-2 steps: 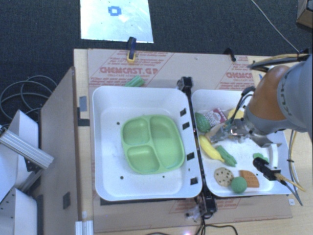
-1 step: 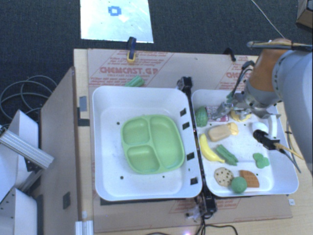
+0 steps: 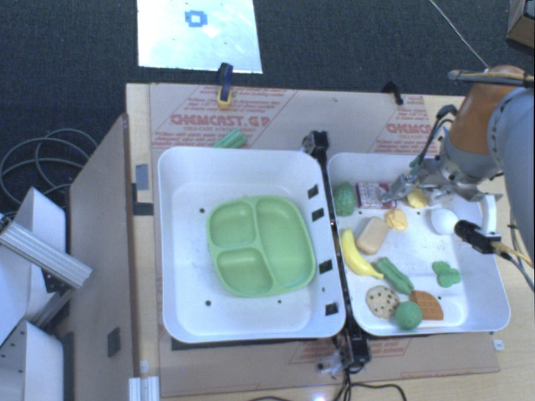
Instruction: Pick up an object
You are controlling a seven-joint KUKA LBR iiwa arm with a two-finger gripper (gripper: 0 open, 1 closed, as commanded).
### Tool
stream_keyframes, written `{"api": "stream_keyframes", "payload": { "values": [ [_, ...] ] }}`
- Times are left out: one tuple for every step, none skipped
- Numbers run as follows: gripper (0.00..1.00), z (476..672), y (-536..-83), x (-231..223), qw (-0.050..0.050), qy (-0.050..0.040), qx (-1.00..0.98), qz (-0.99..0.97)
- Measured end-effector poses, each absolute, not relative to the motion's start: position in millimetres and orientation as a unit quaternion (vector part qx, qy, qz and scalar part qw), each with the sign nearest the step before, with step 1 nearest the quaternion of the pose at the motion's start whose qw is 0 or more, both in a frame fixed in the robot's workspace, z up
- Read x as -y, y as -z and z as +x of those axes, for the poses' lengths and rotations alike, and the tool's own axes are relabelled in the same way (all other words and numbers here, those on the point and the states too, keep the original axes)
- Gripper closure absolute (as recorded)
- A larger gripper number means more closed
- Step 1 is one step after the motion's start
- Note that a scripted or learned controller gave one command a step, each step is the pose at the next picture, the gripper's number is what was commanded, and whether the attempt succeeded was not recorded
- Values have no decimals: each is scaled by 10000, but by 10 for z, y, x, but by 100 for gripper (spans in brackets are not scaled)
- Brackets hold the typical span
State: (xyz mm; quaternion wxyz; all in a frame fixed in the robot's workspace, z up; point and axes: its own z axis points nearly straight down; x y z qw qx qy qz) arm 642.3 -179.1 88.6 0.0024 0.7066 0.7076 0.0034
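Observation:
My gripper (image 3: pixel 405 188) hangs low over the back of the right bin (image 3: pixel 493 307), with the grey arm and its orange band (image 3: pixel 478 115) coming in from the right. It is just above a yellow lemon-like toy (image 3: pixel 417 199) and beside a red and white packet (image 3: pixel 369 194). Nothing can be made out held in it. Close by lie a small yellow piece (image 3: pixel 396 219), a white egg (image 3: pixel 441 220), a beige block (image 3: pixel 373 235) and a green round toy (image 3: pixel 343 197).
Toward the front of the right bin lie a banana (image 3: pixel 358 256), a green pickle (image 3: pixel 393 274), a broccoli piece (image 3: pixel 445 274), a cookie (image 3: pixel 382 301), a green ball (image 3: pixel 408 315) and an orange slice (image 3: pixel 430 305). The left bin (image 3: pixel 180 224) holds a green divided plate (image 3: pixel 260 245).

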Motion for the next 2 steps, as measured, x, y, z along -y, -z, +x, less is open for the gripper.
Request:
{"api": "stream_keyframes", "payload": {
  "values": [
    [100, 6441, -1016, 1782, 58, -40, -7100, 7041],
    [0, 6436, -1005, 1780, 48, -34, -7101, 7041]
  ]
}}
